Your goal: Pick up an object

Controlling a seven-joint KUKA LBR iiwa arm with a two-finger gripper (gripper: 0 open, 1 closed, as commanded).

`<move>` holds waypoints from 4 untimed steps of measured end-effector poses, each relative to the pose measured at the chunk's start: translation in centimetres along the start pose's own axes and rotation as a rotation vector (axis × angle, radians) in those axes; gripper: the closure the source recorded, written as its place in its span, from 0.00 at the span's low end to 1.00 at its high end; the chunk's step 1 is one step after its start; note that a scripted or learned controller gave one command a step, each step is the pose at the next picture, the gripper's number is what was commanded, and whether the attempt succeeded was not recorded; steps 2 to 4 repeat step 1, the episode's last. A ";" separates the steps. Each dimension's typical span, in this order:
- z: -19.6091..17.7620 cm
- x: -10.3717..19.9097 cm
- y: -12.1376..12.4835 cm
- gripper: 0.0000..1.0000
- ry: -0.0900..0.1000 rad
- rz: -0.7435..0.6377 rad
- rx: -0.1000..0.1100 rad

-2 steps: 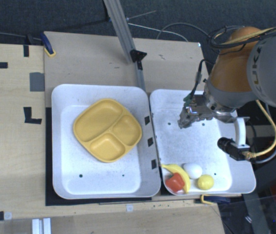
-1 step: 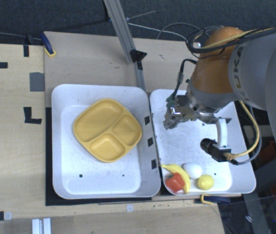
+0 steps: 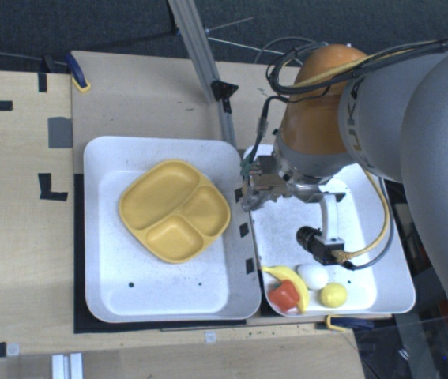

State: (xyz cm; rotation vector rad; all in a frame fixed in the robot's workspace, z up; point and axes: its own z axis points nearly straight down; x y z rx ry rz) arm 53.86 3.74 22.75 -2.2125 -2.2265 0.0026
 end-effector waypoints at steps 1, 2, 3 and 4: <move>-0.9 5.5 0.4 1.00 0.001 -0.002 -0.001; -0.9 5.5 0.4 1.00 0.001 -0.002 -0.001; -0.9 5.5 0.4 1.00 0.001 -0.002 -0.001; -0.9 5.5 0.4 1.00 0.001 -0.002 -0.001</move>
